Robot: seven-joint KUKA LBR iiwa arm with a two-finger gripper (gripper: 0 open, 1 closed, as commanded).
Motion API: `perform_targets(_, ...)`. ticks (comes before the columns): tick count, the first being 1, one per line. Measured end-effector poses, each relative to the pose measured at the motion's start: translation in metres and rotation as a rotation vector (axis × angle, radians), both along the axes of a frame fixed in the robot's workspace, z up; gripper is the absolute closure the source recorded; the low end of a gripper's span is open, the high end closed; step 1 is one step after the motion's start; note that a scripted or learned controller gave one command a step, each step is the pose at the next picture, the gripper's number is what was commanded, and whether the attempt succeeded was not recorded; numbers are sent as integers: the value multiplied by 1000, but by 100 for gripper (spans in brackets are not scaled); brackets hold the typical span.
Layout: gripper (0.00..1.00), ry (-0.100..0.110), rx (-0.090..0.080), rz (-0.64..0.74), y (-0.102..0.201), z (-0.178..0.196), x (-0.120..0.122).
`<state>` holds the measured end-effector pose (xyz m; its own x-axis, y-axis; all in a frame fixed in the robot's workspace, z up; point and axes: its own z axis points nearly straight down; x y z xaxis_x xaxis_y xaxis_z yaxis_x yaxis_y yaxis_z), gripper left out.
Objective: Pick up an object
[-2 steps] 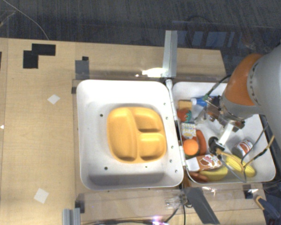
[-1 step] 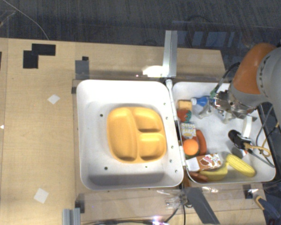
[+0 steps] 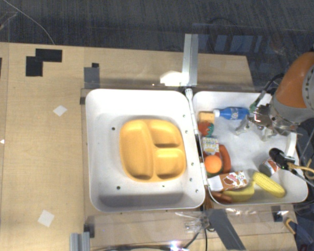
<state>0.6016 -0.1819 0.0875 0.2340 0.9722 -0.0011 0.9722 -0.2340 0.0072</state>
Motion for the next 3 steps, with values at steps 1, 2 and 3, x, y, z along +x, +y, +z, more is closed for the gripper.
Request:
perform_targets(1,0,9,3,126,30,-1,46)
perform_targets(2,100,6,0,130,29,12,47)
perform_targets(3,0,8,0,130,28,12,47)
